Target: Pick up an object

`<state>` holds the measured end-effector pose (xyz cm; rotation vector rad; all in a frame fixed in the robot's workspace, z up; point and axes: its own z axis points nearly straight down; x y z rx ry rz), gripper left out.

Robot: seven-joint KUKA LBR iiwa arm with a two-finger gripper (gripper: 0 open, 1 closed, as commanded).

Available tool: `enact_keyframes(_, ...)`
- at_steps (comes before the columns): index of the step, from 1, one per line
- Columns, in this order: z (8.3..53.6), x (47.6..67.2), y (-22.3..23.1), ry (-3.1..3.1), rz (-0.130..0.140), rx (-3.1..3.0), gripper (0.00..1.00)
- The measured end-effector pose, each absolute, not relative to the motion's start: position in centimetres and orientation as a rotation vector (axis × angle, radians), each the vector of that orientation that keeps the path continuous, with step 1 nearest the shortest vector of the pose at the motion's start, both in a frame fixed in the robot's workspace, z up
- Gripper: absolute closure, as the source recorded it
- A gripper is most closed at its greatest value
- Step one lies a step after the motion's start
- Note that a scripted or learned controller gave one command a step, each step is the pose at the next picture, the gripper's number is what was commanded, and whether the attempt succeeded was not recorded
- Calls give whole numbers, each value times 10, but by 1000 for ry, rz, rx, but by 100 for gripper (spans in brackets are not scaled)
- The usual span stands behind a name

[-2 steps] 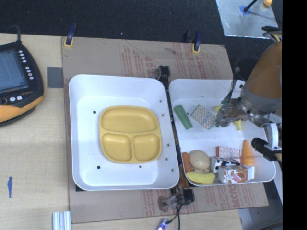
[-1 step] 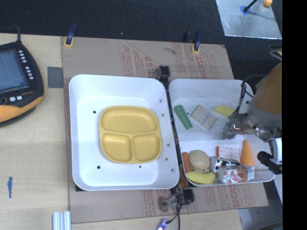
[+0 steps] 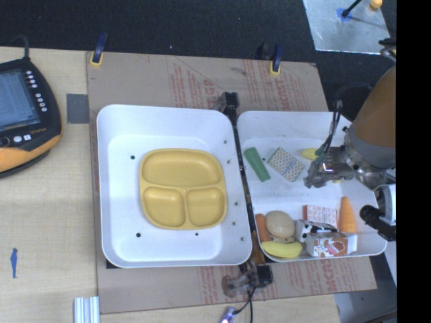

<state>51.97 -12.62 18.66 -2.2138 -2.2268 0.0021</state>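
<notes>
Two white bins sat side by side; the left bin (image 3: 108,180) held a yellow divided tray (image 3: 182,187). Gripper (image 3: 322,173) hovered low in the right bin (image 3: 269,123) near a patterned packet (image 3: 285,163), green block (image 3: 256,164), banana (image 3: 281,249).

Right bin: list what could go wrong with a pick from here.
1. The gripper hovers between the patterned packet and a yellow piece; closing there may catch nothing, or just nudge one.
2. The banana, the round brown item and the cartons crowd the near corner, so a grasp there may snag neighbours.
3. The carrot lies near the bin's right wall, leaving little finger room.
</notes>
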Motion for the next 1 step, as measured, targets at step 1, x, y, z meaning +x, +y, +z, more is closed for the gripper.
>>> enact_keyframes(1,191,539,-194,-2222,2,-2218,100)
